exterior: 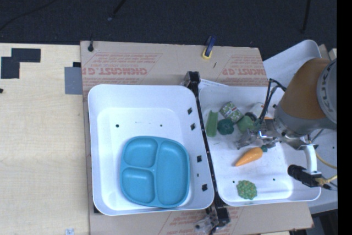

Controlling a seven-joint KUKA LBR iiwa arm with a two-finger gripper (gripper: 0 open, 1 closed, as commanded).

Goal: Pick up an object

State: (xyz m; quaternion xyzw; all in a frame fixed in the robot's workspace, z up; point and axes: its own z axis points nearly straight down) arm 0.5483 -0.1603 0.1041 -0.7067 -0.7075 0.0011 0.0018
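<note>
Over the right-hand shallow white bin (278,187), the grey arm with its orange band (308,93) reaches in from the right, and its metal two-finger gripper (254,137) hangs low among the toys near the bin's middle. Whether the fingers are spread or pressed together cannot be told; clutter and blur hide them, and nothing is clearly seen between them. Just below the gripper lies an orange plastic carrot (248,157), tilted, its thick end toward the arm. To the gripper's left sits a dark green round toy vegetable (225,127), beside a long green pod-shaped piece (211,123) that lies close to the bin's left wall. Above them rests a small green-and-white printed packet (230,111). Near the bin's front edge, apart from the others, sits a light green knobbly lump (247,190). The left white bin (110,107) carries a blue plastic divided plate (154,171) with three compartments. Both bins rest on brown printed cardboard (143,66) laid on the pale wooden tabletop (38,146).
</note>
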